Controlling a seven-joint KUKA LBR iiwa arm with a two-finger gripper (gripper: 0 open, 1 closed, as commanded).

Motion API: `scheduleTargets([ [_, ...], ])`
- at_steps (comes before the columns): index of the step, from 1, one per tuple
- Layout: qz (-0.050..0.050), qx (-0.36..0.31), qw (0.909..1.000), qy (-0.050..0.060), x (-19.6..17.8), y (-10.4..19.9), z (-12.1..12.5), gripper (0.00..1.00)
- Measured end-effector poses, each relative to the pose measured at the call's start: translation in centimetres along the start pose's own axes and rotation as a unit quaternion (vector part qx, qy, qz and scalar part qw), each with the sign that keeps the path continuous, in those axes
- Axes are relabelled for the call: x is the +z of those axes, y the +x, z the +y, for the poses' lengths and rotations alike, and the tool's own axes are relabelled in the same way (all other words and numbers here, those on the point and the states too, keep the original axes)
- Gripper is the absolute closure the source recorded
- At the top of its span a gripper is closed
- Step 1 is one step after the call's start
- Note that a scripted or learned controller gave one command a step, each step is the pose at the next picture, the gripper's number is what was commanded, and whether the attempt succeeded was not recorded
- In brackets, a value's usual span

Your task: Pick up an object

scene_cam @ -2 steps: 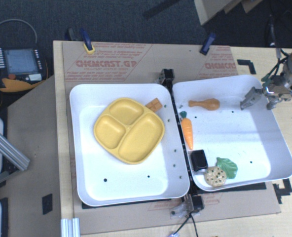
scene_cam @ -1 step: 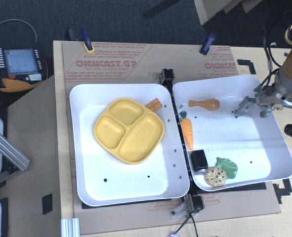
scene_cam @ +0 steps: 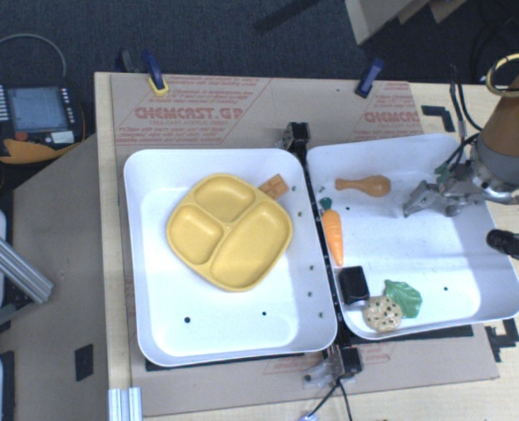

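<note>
Nearest me, a cookie (scene_cam: 381, 313) lay by a carrot (scene_cam: 332, 236) in the right bin (scene_cam: 470, 270), while my gripper (scene_cam: 426, 197) hung open, holding nothing, beside a wooden spoon (scene_cam: 365, 185).

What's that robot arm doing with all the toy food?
The robot arm's gripper is low over the right bin, near its back right side. It isn't holding anything. The toy food lies apart from it in that bin: a wooden spoon, a carrot, a black block, a cookie and a green leaf. The left bin holds a yellow divided plate.
</note>
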State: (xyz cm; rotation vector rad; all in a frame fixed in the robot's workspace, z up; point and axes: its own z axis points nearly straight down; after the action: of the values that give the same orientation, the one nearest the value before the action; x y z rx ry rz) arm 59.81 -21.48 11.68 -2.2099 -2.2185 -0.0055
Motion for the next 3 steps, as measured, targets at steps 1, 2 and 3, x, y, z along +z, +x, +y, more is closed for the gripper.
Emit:
scheduleTargets([
  [1,-0.004,0.000,1.0000,-0.003,-1.3,-0.2,0.0,1.00],
  [2,-0.007,0.001,1.0000,-0.006,-5.6,-0.3,0.0,1.00],
  [3,-0.007,0.001,1.0000,-0.006,-11.1,-0.3,0.2,1.00],
])
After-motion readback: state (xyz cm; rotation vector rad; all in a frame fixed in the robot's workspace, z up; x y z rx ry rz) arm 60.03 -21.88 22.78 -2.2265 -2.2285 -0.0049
